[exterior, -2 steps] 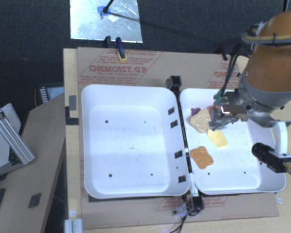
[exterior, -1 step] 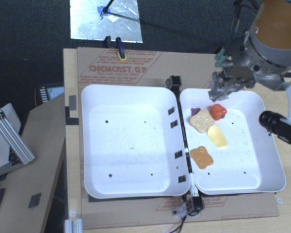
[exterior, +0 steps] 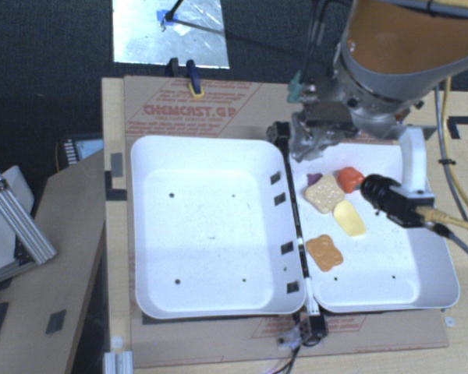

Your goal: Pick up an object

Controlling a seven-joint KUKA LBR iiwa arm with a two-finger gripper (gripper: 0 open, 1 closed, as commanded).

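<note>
- Arm [exterior: 405, 45] is seen reaching in over the far end of the right bin [exterior: 433, 283]; gripper [exterior: 316, 142] is parked above that bin's far-left corner, beside the divider.
- State of the jaws cannot be told: tips are lost in dark clutter under the wrist, and nothing is seen between them.
- Candidate objects are clustered in the right bin: purple piece [exterior: 314, 180] nearest the gripper, beige waffle-like piece [exterior: 324, 195] touching it, red-orange piece [exterior: 349, 179] just beside, yellow piece [exterior: 349, 218] toward the bin's near side, orange piece [exterior: 324, 252] nearest the near wall.
- Left bin [exterior: 152, 209] is judged irrelevant to this pick.
- Step is judged as approach, pre-grasp: no object is lifted, all are lying on the bin floor.
- Next move is judged to need a short shift toward the cluster, then descent over one piece.
- Purple and beige pieces are touching; a double grab or a shove is the likely risk. The orange piece, set apart, looks the cleaner target.
</note>
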